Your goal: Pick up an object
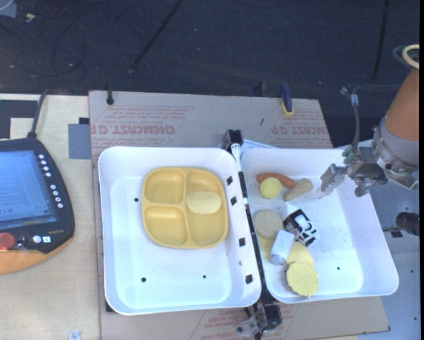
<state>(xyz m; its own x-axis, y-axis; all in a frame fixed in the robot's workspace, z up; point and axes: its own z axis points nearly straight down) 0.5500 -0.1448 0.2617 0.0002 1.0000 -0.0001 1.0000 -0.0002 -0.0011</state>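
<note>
My gripper point(345, 183) hovers over the upper right part of the right bin point(361, 261), open, with nothing between its fingers. To its left in that bin lie a beige wedge point(299, 188), an orange sausage-like piece point(277, 179) and a small yellow ball point(270, 188). Lower down are a round beige disc point(268, 223), a black-and-white object point(300, 227), a white block point(282, 247) and a yellow round piece point(302, 278). None of these touches the gripper.
The left bin point(127, 261) holds a yellow divided plate point(171, 222) with a pale yellow piece point(203, 202) in its upper right compartment. A control pendant point(20, 197) lies at the far left of the bench. The arm enters from the right edge.
</note>
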